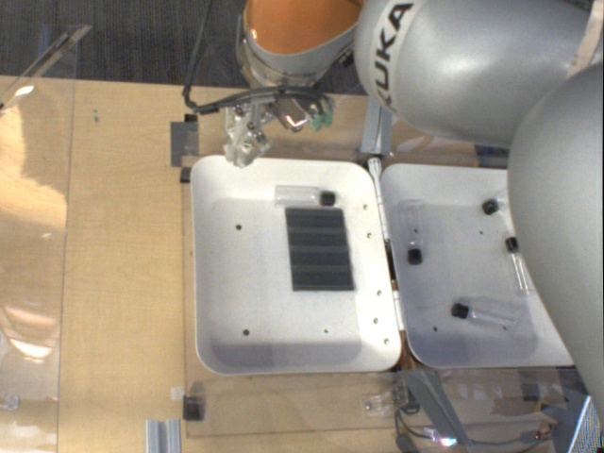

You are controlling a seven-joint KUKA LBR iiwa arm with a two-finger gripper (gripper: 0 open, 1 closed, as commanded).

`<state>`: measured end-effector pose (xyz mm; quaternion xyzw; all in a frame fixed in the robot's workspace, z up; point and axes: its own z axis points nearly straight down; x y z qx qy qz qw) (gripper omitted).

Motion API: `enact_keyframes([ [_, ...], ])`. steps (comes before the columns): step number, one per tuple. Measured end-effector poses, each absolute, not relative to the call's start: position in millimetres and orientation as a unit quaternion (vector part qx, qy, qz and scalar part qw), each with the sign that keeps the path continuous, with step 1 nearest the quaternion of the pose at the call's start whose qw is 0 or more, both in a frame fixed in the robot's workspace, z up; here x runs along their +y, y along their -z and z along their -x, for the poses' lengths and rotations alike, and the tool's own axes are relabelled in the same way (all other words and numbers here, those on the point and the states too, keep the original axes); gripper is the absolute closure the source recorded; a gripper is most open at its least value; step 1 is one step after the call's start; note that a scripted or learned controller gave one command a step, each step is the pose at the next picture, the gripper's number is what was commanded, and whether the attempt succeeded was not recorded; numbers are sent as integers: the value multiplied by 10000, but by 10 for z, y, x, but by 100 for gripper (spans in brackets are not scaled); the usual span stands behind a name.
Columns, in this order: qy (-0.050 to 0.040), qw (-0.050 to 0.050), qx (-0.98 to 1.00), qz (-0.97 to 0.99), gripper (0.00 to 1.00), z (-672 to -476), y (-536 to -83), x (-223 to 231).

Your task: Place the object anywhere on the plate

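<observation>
The gripper (247, 144) hovers beyond the far-left corner of the left bin (217, 281), finger state unclear. A clear vial (304, 196) lies just beyond the dark plate (320, 249); a centred descent would suit.

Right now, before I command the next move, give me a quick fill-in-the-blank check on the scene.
1. The dark ridged rectangular plate lies in the view's ____ shallow white bin.
2. The clear plastic tube lying just beyond the plate's far edge has a ____ cap.
3. The gripper hangs near the far-____ corner of that bin.
4. The band above the arm's wrist is ____.

Missing words: left; black; left; orange.
</observation>
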<state>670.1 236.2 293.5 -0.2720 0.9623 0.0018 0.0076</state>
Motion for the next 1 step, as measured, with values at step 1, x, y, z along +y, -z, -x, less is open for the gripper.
enact_keyframes([
  [1, -24, 63, 9990, 446, 100, -6698, -3223, 2318],
])
